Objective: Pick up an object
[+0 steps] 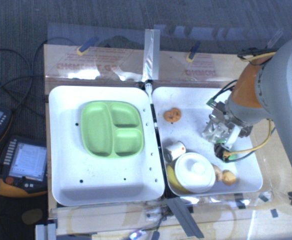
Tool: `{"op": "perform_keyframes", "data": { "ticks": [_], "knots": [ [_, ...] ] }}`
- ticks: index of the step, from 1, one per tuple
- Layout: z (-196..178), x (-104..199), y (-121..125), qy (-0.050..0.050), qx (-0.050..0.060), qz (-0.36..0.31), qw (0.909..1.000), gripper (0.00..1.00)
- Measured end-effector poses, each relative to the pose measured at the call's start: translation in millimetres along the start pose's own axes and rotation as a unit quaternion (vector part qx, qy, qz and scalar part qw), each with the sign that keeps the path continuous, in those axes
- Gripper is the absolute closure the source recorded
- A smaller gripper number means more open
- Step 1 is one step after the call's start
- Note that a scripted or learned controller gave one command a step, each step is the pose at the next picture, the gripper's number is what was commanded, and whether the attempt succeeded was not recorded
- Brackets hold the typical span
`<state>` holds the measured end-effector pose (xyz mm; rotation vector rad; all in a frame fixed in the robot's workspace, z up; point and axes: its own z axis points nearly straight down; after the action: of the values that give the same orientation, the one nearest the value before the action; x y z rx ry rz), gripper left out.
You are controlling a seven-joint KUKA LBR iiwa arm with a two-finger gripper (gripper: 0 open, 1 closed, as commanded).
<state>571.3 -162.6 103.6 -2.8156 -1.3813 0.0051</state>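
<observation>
White plastic surrounds everything you need to watch: the right-hand shallow white bin (pixel 246 181) carries the candidates, and as far as you can judge none of them has been lifted yet. You can see a small round brown pretzel-like piece (pixel 172 115) lying near the bin's far left corner, a small white cup (pixel 176 149) against the left wall, a round white lidded bowl (pixel 195 171) sitting on something yellow (pixel 172 178) by the near edge, and a little tan lump (pixel 228 177) just beside that bowl toward the near right corner. Your claw (pixel 220 133) hangs over the right half of this bin, on bare floor between the pretzel piece and the tan lump, well apart from the first and nearer the second. I cannot tell from this slanted look down whether it is wide or narrow, and nothing shows gripped in it, so treat it as carrying nothing. The grasp and the lift both appear to be ahead of you. Over in the left-hand white bin (pixel 65 179) a light green divided plastic plate (pixel 111 128) lies flat near the middle, well away from the arm.
</observation>
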Motion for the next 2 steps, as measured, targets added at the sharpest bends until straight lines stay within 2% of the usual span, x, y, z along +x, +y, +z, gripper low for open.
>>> {"op": "perform_keyframes", "data": {
  "ticks": [1, 2],
  "knots": [
    [-1, 3, 0, 0.001, -0.001, -0.001, 1.0000, 0.00],
    [-80, 90, -1, -0.001, -0.002, -0.076, 0.9971, 0.00]
  ]
}}
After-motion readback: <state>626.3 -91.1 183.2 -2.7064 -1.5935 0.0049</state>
